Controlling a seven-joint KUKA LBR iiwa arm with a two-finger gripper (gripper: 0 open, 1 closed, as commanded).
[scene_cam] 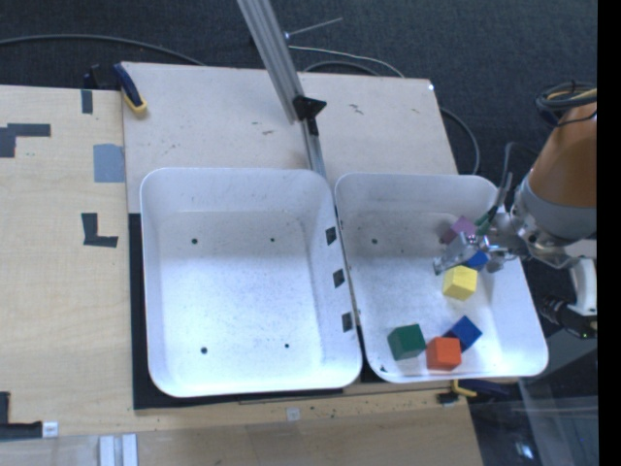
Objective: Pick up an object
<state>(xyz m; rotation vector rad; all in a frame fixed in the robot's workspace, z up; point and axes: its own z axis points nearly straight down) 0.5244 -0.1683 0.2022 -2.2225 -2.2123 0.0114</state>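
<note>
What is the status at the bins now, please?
End effector low in right bin, fingers unclear. Yellow block just below it, not held. Purple block and blue piece crowd it.

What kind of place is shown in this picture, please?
Probably a robotics lab set up for grasping tests. A wooden bench bears two shallow white bins, the right one holding small coloured blocks. A robot arm reaches over that bin, and cables run across the dark floor.

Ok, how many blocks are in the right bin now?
5 visible: purple and a small blue one by the end effector, yellow just below, then green, orange and blue near the front edge. The arm may hide others.
</note>
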